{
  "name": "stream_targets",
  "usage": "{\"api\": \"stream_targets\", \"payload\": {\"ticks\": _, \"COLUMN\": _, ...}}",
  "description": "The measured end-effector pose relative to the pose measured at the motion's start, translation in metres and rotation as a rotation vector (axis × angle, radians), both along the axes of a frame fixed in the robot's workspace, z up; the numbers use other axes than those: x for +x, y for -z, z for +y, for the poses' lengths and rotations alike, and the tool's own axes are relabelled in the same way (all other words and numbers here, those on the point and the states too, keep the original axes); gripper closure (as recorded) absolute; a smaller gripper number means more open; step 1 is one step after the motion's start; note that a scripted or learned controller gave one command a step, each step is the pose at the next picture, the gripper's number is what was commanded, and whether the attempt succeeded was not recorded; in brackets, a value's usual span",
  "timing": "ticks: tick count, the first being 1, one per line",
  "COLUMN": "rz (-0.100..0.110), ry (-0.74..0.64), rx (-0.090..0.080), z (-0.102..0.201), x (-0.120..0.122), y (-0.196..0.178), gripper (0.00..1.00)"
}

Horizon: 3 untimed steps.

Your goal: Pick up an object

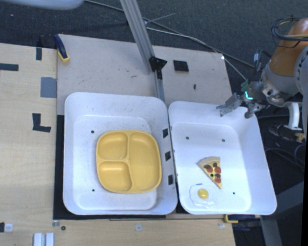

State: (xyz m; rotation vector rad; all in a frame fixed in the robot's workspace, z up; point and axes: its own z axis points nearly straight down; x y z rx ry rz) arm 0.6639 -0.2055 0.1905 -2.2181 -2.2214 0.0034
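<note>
Gripper (237, 105) spread, empty, over right bin (261, 152) far rim | pizza slice (212, 170) and fried egg (201, 193) near front, well apart from fingers | risk: flat toys, likely slipping under closing fingertips

A robotics lab or test cell is shown, not a home or kitchen. A plywood bench (110, 70) marked with patches of dark tape (48, 86) is seen, on which two shallow white bins (68, 156) are set side by side beneath a slanted aluminium strut (141, 33), with loose cables (200, 42) trailed over grey carpet. Toy food is laid in the bins: a plastic pizza slice (212, 171), a fried egg (202, 194) and a yellow divided plate (128, 161), while a grey and orange industrial arm (288, 55) is mounted at the right.
</note>
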Motion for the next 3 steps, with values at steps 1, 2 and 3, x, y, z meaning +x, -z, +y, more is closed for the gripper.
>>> {"api": "stream_targets", "payload": {"ticks": 1, "rz": -0.002, "ry": 0.0, "rx": -0.001, "z": 0.0, "x": 0.001, "y": -0.001, "gripper": 0.0}}
{"api": "stream_targets", "payload": {"ticks": 2, "rz": 0.001, "ry": 0.0, "rx": -0.001, "z": -0.003, "x": -0.001, "y": 0.062, "gripper": 0.0}}
{"api": "stream_targets", "payload": {"ticks": 3, "rz": -0.003, "ry": -0.001, "rx": -0.003, "z": -0.002, "x": -0.001, "y": 0.107, "gripper": 0.0}}
